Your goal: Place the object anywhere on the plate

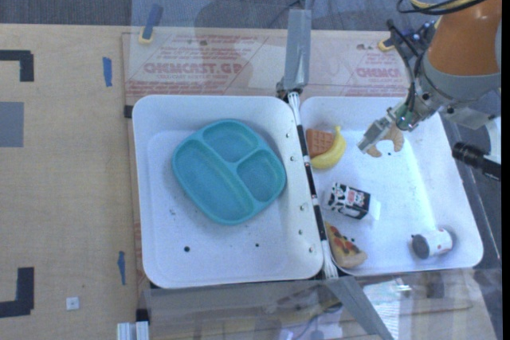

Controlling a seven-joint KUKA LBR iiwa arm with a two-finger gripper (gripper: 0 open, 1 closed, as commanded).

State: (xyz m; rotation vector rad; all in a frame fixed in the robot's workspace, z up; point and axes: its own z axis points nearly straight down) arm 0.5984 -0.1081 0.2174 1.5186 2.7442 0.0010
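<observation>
- Nearest us in the right bin (446, 171) we see a pizza slice (346, 247) against the divider at the front left, and a grey-and-white cylinder (430, 243) lying on its side at the front right.
- A little farther back, a small black-and-white carton (349, 201) lies by itself on the bin floor, well apart from the cylinder.
- Beyond it, a waffle piece (319, 142) and a yellow banana (332, 154) touch each other beside the divider.
- In the left bin (159, 251) the teal divided plate (229, 170) sits near the middle, its three compartments bare; the ridge between the bins stands between it and the toys.
- Farther back on the right, the end effector (384, 136) hangs low over the right bin, and a tan, pretzel-like object (393, 141) shows at its fingers, which look closed around it.
- The surface (64, 171) behind carries clear taped sheeting.
</observation>
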